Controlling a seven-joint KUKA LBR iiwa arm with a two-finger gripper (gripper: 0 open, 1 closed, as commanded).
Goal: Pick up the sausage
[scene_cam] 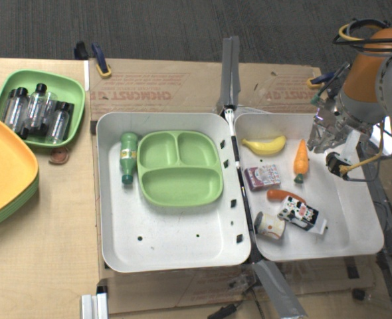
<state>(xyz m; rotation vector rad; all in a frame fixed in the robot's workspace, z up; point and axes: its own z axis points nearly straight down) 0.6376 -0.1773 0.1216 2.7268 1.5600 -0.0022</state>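
- Sausage (pixel 284 195) lay in the right bin (pixel 355 244), a short reddish-orange piece near the middle, its right end tucked against the black-and-white carton (pixel 302 214) just nearer the camera.
- My gripper (pixel 325 138) hung over the far right part of that bin, just right of the carrot (pixel 301 158), with nothing between its parts; I could not tell whether it stood open or closed, because the wrist and cables crowded it.
- I judged that I was placed there as a staging point above the bin, well clear of the clutter, not yet lined up on the sausage, which sat nearer and to the left of me.
- Around the target were a purple box (pixel 263 176) on its far left side, a small cup (pixel 270 226) nearer, and a banana (pixel 264 144) farther off by the far wall.
- That crowding mattered, I thought: coming down on the sausage's free left end would keep me off the carton, while a grasp at the right end risked nudging or catching the carton instead.
- On the left, the other bin (pixel 176 251) held a green divided tray (pixel 179 167) with a green bottle (pixel 128 156) beside it, none of which bore on the pick.
- Beyond the bins, the worktop (pixel 43 264) carried a green dish of small bottles (pixel 40 115) and stacked yellow plates (pixel 6 171), well apart from me.
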